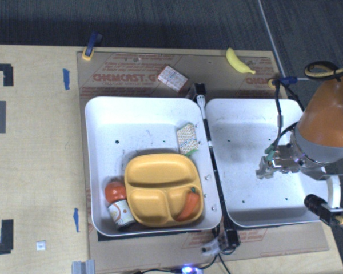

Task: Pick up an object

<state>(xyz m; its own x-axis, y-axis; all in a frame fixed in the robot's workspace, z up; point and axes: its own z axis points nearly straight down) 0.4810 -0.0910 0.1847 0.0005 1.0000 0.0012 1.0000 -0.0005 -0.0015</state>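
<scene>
- Camera view: left bin (97,124) holds a yellow divided tray (160,188), its long axis running roughly left–right, slightly tilted, filling the bin's lower half.
- An orange carrot-shaped toy (188,205) lies in the tray's lower right compartment, long axis near vertical, green tip toward the top.
- A small bottle with an orange-red cap (118,203) lies just beside the tray's left edge, cap toward the top, white labelled body toward the bin's lower left corner; label print too small to read.
- A small patterned packet (187,138) rests near the left bin's right wall, just above the tray.
- Right bin (240,210): gripper (267,168) sits over its right part, pointing left; nothing seen between the fingers, and their spread cannot be told.
- Outside the bins: banana (239,61) on the cardboard (131,73) above the right bin; small patterned box (172,78) above the left bin.
- Red print on the cardboard reads "CHEMCAST".
</scene>
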